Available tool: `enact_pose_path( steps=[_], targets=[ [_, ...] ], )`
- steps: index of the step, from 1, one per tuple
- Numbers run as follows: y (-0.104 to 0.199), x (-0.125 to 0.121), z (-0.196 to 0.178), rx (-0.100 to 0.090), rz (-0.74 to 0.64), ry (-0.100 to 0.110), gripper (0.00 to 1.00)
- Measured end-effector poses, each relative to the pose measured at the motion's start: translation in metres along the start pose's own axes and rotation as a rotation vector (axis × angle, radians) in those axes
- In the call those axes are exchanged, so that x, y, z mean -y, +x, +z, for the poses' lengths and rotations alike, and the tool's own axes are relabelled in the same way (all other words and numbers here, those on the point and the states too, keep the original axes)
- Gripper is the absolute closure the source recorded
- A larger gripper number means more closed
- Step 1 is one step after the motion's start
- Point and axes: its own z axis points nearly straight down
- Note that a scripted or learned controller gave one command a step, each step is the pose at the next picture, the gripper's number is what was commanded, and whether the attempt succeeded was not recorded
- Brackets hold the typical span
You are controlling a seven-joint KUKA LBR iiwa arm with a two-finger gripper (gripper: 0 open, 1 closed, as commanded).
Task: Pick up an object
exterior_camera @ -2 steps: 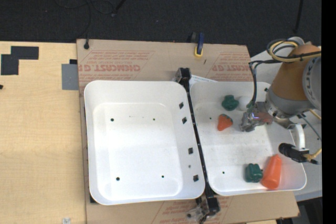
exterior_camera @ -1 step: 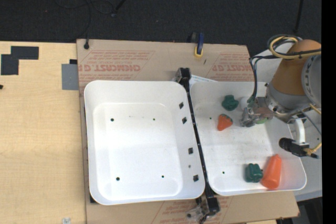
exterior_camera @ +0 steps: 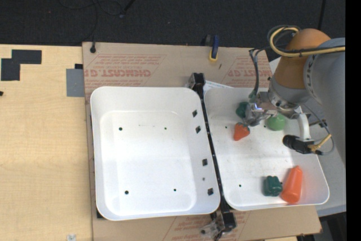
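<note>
From my screen I see the arm (exterior_camera: 318,68) reaching in from the right, with the pincer (exterior_camera: 255,115) low over the far part of the right bin (exterior_camera: 254,163). I cannot tell whether the pincer is apart or together; the wrist hides that from me. A teal piece (exterior_camera: 243,109) lies just to its left, touching or nearly so, and a green ball (exterior_camera: 276,122) sits just on its other side. A red piece (exterior_camera: 241,132) lies near, a little toward the front. At the bin's front right corner a carrot (exterior_camera: 292,184) lies tilted, with a dark green block (exterior_camera: 272,185) touching its left side. The left bin (exterior_camera: 146,161) stands alongside on the tabletop (exterior_camera: 39,138).
</note>
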Motion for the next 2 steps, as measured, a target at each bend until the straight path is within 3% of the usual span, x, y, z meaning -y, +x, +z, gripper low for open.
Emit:
enact_pose_path(
  steps=[1, 2],
  targets=[
    [0.045, -0.003, -0.123, 0.003, -0.001, -0.022, 1.00],
    [0.041, 0.027, -0.058, 0.001, 0.005, -0.001, 1.00]
  ],
)
